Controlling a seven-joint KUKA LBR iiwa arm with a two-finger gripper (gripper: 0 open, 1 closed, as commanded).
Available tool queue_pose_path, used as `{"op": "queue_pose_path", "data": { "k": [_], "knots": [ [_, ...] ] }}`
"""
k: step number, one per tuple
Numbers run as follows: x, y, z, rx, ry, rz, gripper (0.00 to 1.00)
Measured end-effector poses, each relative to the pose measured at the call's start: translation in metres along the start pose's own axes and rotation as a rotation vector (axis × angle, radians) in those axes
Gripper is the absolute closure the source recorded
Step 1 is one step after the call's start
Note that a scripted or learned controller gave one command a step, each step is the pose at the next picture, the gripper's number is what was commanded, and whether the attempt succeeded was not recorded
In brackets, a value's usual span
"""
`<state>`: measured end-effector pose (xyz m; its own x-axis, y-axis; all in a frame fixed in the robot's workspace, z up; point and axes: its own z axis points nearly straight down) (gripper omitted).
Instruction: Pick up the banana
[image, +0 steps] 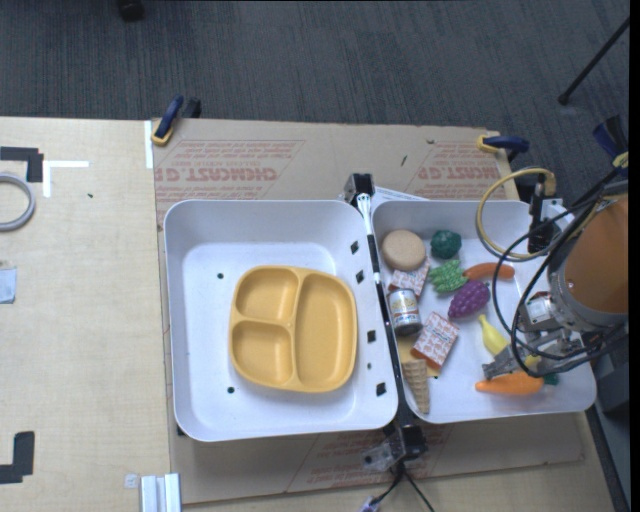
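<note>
Banana (491, 336) sits in the right bin (455, 402), toward its right side, lying at a slant, small and yellow. You see it just right of the purple grapes (469, 299) and just above the orange carrot (510, 384) near the bin's lower right corner. Nothing is clamped on it.

Gripper (530, 352) hangs just right of the banana, above the carrot, under a tangle of black cables. You cannot tell how its grip is set; cables and wrist hardware cover that part. The arm (602, 262) comes in from the right, orange band showing at the frame edge.

Moving outward in the right bin: a second orange carrot (489, 270) above the grapes, green lumpy vegetable (447, 275) left of it, dark green item (445, 242) near the top, round tan bread piece (404, 249) at upper left. Below that you get a small can (404, 310), a red and white packet (436, 339), and a waffle cone (416, 386) by the lower left wall.

Left bin (190, 330) holds a yellow divided plate (295, 328), three sections, roughly centred. Both bins rest on cardboard (260, 165) over the bench (75, 320), clips (172, 118) at the cardboard's top corners.
</note>
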<state>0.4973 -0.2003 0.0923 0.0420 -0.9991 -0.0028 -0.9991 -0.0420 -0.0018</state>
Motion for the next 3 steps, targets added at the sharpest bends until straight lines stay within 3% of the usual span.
{"op": "queue_pose_path", "data": {
  "k": [1, 2, 3],
  "knots": [
    [-0.021, 0.017, -0.001, 0.004, 0.001, -0.478, 0.0],
    [-0.047, -0.01, 0.0, -0.001, 0.0, -0.67, 0.0],
    [-0.097, -0.036, 0.001, -0.002, -0.001, -0.719, 0.0]
  ]
}}
